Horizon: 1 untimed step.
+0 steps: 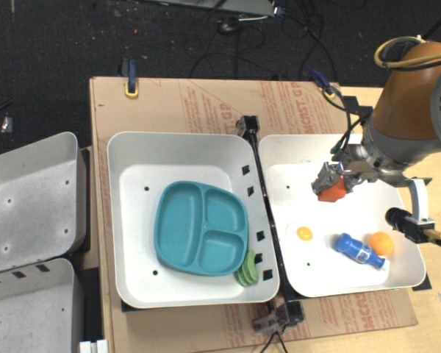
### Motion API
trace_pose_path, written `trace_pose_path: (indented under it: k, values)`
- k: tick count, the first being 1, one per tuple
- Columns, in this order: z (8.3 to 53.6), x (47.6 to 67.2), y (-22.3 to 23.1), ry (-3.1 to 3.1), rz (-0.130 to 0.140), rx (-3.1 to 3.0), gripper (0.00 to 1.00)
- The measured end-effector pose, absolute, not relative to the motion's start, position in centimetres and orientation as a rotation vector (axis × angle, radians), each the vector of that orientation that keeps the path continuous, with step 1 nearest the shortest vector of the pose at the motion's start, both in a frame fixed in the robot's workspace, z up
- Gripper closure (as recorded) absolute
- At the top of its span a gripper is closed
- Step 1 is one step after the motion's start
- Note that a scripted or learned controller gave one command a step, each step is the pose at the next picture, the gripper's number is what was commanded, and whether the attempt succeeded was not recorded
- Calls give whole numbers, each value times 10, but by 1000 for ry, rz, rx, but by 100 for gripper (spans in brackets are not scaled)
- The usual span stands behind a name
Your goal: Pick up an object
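- My gripper (pixel 331 181) sits over the upper part of the right bin (pixel 298 157), below the orange band on my arm (pixel 408 120).
- A red-orange object (pixel 334 190) sits directly at my fingertips, touching them or just beneath; I cannot tell whether it lies between the fingers or merely below them.
- I cannot tell whether the gripper is released or clenched; the wrist hides the gap.
- Below my gripper, on the bin floor, lies a small yellow piece (pixel 303 234), apart from the fingertips.
- Below and to the right of my gripper lies a blue bottle (pixel 359 250), tilted, with an orange ball (pixel 381 243) touching or just beside its right end.
- To the left of my gripper, across the divider, sits the left bin (pixel 132 153).
- That bin holds a teal divided plate (pixel 202 228) with three compartments, well apart from my gripper.
- A green object (pixel 247 269) rests against the lower right edge of the plate, near the bin wall.
- Both bins rest on a brown board (pixel 198 101) that extends above and behind my gripper.
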<state>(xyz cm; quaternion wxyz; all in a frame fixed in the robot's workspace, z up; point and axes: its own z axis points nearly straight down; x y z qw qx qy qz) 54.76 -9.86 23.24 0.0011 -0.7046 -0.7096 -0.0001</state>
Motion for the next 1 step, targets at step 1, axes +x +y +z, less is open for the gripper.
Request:
trace_pose_path:
  k: [1]
  values:
    - [238,542,-43,-2228,0,-2212,100]
